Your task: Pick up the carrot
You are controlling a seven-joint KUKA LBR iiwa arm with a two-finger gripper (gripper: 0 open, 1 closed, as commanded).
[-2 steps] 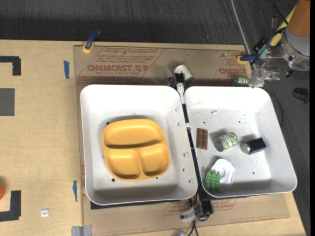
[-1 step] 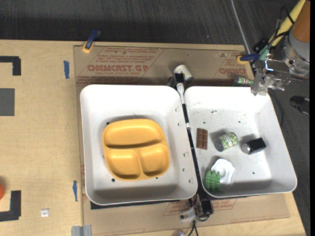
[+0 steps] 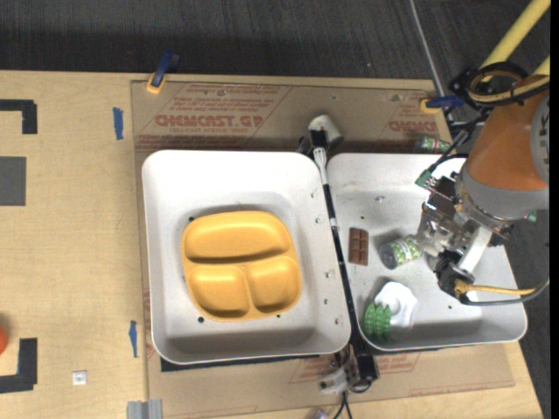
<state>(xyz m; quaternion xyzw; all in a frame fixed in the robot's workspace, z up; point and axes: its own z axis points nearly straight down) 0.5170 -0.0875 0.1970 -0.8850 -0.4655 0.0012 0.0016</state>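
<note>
Camera view | worktop tan board, dark carpet beyond | carrot: can't spot it | my end effector over right bin, state unclear

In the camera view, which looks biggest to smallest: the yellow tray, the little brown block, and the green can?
Largest to smallest as they look in the camera view:
1. yellow tray, by far the biggest
2. green can
3. brown block
The can and block look close in size, so their order is unsure.
</note>
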